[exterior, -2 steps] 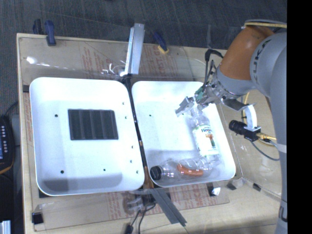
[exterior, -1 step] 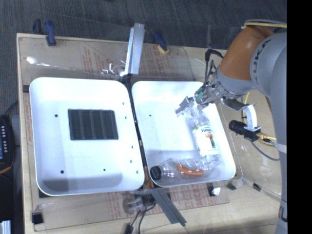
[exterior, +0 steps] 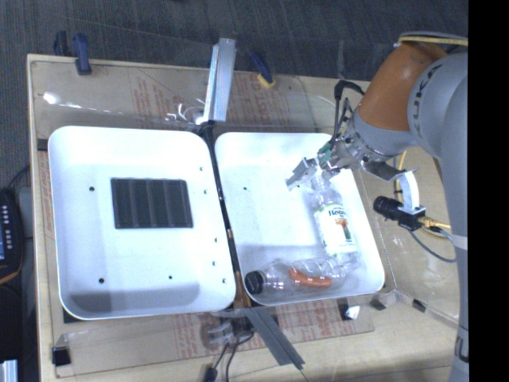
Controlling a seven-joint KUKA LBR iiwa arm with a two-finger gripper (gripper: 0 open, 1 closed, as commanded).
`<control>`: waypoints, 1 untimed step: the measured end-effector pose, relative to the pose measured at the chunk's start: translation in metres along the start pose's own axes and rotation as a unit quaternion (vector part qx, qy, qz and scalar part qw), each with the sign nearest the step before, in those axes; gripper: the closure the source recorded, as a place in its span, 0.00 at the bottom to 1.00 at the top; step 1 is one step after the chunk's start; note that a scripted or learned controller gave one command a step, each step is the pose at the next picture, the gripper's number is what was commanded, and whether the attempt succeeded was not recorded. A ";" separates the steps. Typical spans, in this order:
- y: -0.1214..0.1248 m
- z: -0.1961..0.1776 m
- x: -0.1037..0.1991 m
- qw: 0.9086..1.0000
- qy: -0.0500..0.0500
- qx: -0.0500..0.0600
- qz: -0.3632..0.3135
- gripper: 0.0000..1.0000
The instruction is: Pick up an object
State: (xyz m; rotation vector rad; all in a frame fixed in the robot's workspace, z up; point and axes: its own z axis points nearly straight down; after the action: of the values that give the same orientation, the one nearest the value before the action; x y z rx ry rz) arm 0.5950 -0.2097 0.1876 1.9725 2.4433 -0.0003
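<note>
The step in hand appeared to be the approach to a grasp: the claw [exterior: 306,171] sat low inside the right bin [exterior: 262,213], at its upper right part, just beside the upper end of a clear plastic bottle [exterior: 334,223]. Nothing was seen lifted off the bin floor, so the pick was judged not yet made.

Candidate objects lay as follows. The clear plastic bottle, bearing a white label, lay on its side along the right wall of the right bin, its upper end pointing toward the claw. A second clear bottle [exterior: 298,277], with a black cap and orange contents, lay along the near wall of the same bin, its far end touching or nearly touching the first. The left bin [exterior: 79,277] carried a dark ribbed rectangular panel [exterior: 151,203] on its floor.

Whether the claw was wide, narrow or gripping could not be told; it blended with the transparent bottle.

The next move would likely call for a firm closure on the bottle's neck or body, followed by a straight lift. The smooth, round plastic could slip or roll.

The arm [exterior: 429,94] entered from the right, its orange band [exterior: 394,86] above the wrist, which angled down and leftward over the bin's rim.
</note>
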 end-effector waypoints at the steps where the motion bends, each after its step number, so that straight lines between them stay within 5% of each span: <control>1: 0.000 0.000 0.000 1.000 0.000 0.000 0.000 0.00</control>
State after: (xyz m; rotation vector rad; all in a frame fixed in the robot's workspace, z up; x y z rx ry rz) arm 0.5950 -0.2097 0.1876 1.9725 2.4434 -0.0004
